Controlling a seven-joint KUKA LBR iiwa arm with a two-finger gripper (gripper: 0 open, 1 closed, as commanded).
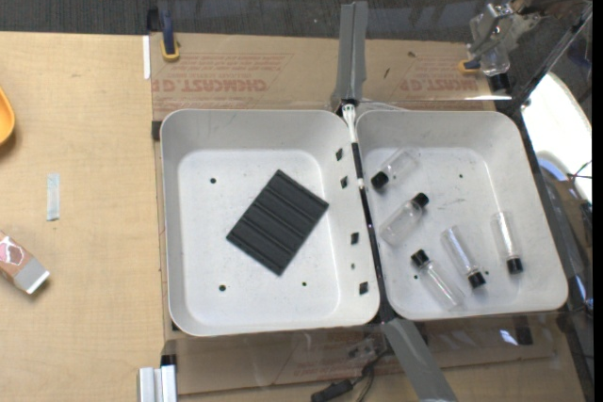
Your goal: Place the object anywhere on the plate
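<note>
A black ribbed plate (278,222) lies flat and turned at an angle in the middle of the left bin (179,297). Several clear vials with black caps lie scattered on the floor of the right bin (537,297), among them one vial (394,168) near the bin's back left, one vial (436,277) at the front and one vial (507,241) on the right. My gripper (492,40) hangs high at the back right, beyond the right bin's far rim, well away from the vials and the plate. Nothing shows in it.
A grey metal bar (352,52) runs back from the seam between the bins. On the bench left of the bins lie a small grey strip (53,197), a red and white object (23,264) and an orange edge (5,121). A clamp (169,43) grips the cardboard's back.
</note>
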